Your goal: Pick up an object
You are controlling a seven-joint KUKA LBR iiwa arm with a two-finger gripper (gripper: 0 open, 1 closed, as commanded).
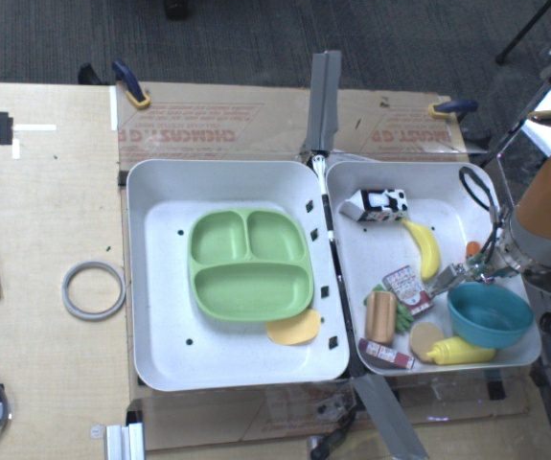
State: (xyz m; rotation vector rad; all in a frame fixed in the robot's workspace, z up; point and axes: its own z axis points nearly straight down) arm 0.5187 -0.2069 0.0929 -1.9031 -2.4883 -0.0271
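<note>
Green plastic fills much of the left bin [150, 257]: a divided plate [250, 264] lies flat in the middle, and a yellow disc [294, 330] pokes out from under its near right corner.

My arm [548, 204] reaches in from the right, and my pincer [462, 274] sits low over the right bin [447, 185], just above the rim of the blue bowl [489, 315]. It is too small and blurred for me to tell whether it is open or closed, and I see nothing clearly gripped.

All the loose things lie in that right bin. A black-and-white toy cow [378, 204] lies near the far wall, a banana [424, 245] curves just below it, and a small printed card [404, 285] lies beside the banana's lower end. A tan cylinder [380, 316] stands next to the card. A yellow squeeze bottle [459, 351] lies along the near wall, touching the bowl's near side, with a round tan cookie-like piece [425, 336] just to its left.

On the bench to the left of the bins lies a grey ring [94, 288].
</note>
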